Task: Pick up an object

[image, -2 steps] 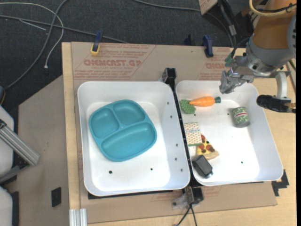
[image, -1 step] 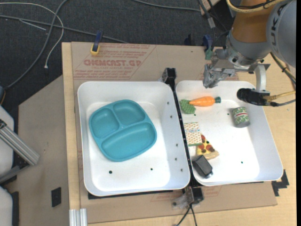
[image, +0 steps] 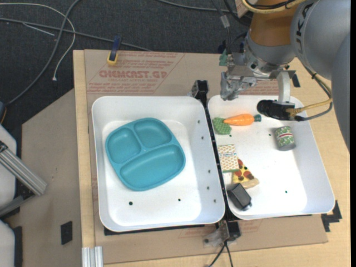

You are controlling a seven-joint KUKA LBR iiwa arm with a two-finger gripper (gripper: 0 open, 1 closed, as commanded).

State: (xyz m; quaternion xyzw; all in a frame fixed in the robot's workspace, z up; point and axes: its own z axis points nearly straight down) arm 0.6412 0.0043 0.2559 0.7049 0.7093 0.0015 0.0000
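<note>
Right, gripper (image: 230,91) hangs at 12 o'clock of the right bin (image: 311,204), over its far rim, fingers close together w/ nothing between them. Carrot (image: 240,120) lies just below, at 6 from it, likely the pick since it's nearest. Blue plate (image: 146,153) sits in the left bin.

The floor (image: 33,49) is dark, maybe carpet, but it is hard to tell from this far up. Thin pale cables (image: 61,24) curl across it at the top left. The surface (image: 139,74) is a flat brown board with faded red letters on it. A small blue and yellow clip (image: 114,49) sits on its back edge. At the left side a shiny metal bar (image: 19,168) lies slanted. The light is soft and even.
</note>
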